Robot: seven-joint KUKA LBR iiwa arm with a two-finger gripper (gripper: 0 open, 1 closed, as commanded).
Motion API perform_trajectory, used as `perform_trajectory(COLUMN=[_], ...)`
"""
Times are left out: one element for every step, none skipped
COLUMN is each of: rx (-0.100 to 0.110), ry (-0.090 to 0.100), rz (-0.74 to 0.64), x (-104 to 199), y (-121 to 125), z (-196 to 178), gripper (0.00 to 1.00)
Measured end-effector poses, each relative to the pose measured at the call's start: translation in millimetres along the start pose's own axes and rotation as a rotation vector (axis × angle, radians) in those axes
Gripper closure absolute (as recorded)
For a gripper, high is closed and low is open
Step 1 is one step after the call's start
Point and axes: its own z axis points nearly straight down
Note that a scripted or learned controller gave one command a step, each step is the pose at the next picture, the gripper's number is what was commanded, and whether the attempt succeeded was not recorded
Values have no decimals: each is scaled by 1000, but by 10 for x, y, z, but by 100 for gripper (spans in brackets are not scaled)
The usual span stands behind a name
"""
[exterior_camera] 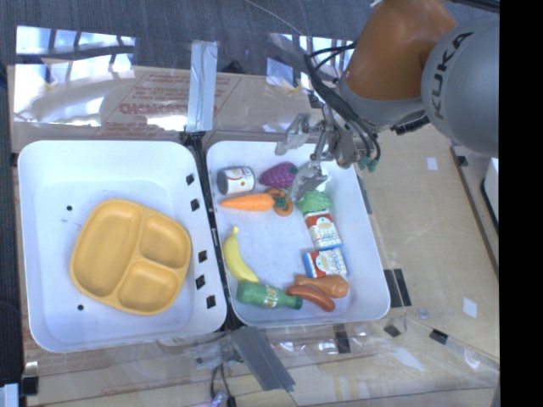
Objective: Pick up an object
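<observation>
Where the worktop holds two white bins side by side, the left bin has a yellow plate in it. The plate has three parts and sits near the middle of that bin.

The right bin holds many toy foods. At about 11 o'clock in this bin lies a small can on its side. Just to the 3 o'clock side of the can is a purple bunch of grapes. Below them is an orange carrot. The carrot lies flat, and its long way runs from 9 o'clock to 3 o'clock. Its thin tip points to 9 o'clock and its thick end is at 3 o'clock. A green leafy toy sits just beside the carrot's thick end. Under that, a little red and white carton lies flat, and a blue and red box lies below it. A yellow banana is on the 9 o'clock side of the bin, running from 12 o'clock down to 5 o'clock. At 6 o'clock there is a green bottle lying down, with an orange sausage next to it.

The gripper hangs over the 12 o'clock end of the right bin, near the grapes and the green leafy toy. I cannot tell how it is set.
</observation>
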Motion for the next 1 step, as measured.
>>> perform_trajectory(rx=[-2], ry=[3], rz=[-304], x=[154], y=[-419], z=[1370], gripper=[0])
